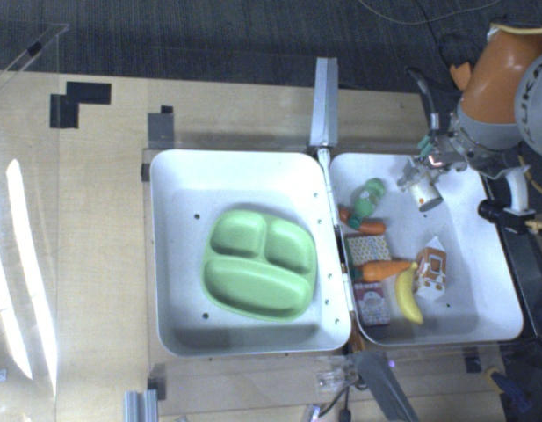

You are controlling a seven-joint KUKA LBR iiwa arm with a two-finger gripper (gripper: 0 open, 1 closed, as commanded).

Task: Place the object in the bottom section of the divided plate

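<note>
divided plate sections bare; toys crowd right bin.

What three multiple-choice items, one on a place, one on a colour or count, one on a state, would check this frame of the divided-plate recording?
1. Where does the divided plate lie?
A. In the left bin
B. In the right bin
C. On the bench outside the bins

2. What colour is the divided plate?
A. Blue
B. Green
C. Red

3. What do the plate's sections hold?
A. A banana
B. A carrot
C. Nothing yet

Answers:
1. A: the divided plate sits in the left bin, while the right bin holds the loose items.
2. B: its whole surface is light green.
3. C: all three sections are bare; the banana and the carrot lie in the right bin, and the gripper is above that bin's upper part.
</note>
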